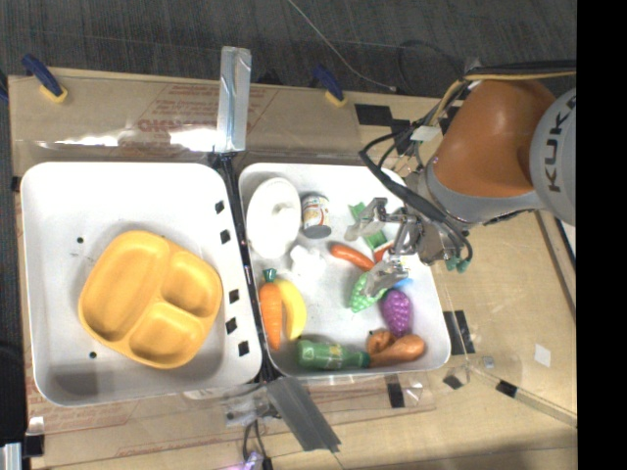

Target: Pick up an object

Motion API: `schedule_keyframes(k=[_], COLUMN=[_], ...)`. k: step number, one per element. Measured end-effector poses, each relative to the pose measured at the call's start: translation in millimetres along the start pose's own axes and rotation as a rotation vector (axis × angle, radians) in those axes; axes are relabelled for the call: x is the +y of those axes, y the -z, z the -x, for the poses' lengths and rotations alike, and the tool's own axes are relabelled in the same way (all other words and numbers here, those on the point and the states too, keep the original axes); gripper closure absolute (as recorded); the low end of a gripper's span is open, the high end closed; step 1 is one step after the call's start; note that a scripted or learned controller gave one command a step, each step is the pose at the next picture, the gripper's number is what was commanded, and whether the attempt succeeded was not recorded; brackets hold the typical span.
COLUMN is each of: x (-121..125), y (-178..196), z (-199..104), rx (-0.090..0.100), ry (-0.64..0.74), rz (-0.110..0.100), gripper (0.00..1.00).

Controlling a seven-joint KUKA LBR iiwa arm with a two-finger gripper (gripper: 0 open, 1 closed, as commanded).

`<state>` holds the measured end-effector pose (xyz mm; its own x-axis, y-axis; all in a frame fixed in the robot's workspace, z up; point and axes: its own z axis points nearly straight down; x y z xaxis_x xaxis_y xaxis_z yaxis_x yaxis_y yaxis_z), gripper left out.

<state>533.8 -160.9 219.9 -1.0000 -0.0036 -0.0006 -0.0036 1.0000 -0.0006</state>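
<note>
My gripper (384, 250) hangs low over the right part of the right bin (431, 297), below the arm's orange band (485, 140). Its two grey fingers (395, 268) stand apart, so it is open with nothing held. A red-orange pepper (350, 256) lies just left of the gap between them. A light green piece (364, 292) lies under the near fingertip, touching or nearly so. Purple grapes (396, 309) sit just below that. A small can (314, 213) and a white cup (272, 213) stand at the bin's far left.
An orange carrot (270, 313) and a banana (292, 306) lie along the right bin's left wall. A green bottle (328, 353) and a brown-orange piece (397, 347) lie by its front wall. The left bin (49, 213) holds a yellow divided plate (150, 297).
</note>
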Motion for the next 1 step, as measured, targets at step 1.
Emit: schedule_keyframes(k=[1], x=[-11.3], y=[-127.5], z=[11.3], rx=[-0.002], ry=[-0.069], rz=[0.000], gripper=[0.00])
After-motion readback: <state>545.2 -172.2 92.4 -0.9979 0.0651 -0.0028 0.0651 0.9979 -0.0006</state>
